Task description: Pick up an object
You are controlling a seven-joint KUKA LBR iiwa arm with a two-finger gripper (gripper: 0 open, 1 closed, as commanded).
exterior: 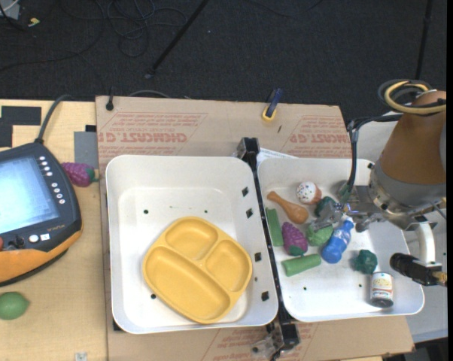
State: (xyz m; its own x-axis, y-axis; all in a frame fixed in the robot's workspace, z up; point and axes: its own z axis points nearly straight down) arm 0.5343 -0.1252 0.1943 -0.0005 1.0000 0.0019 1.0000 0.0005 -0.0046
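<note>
The right bin (pixel 407 307) holds a jumble of small objects. Among them are a white dotted ball (pixel 307 192), a brown wooden piece (pixel 287 206), purple grapes (pixel 293 237) and a blue bottle (pixel 335 244). A green cylinder (pixel 300 265), a dark green lump (pixel 366 261) and a small jar (pixel 381 289) lie nearer the front. My gripper (pixel 332 213) reaches in from the right and hangs low over the pile, just above the blue bottle's cap and beside a green piece (pixel 320 236). The arm's body hides what lies under it.
The left bin (pixel 129 194) holds a yellow divided plate (pixel 198 268). A long green stick (pixel 274 228) lies along the divider between the bins. Left of the bins are a tablet pendant (pixel 23 201), a green ball (pixel 10 305) and a purple toy (pixel 79 173).
</note>
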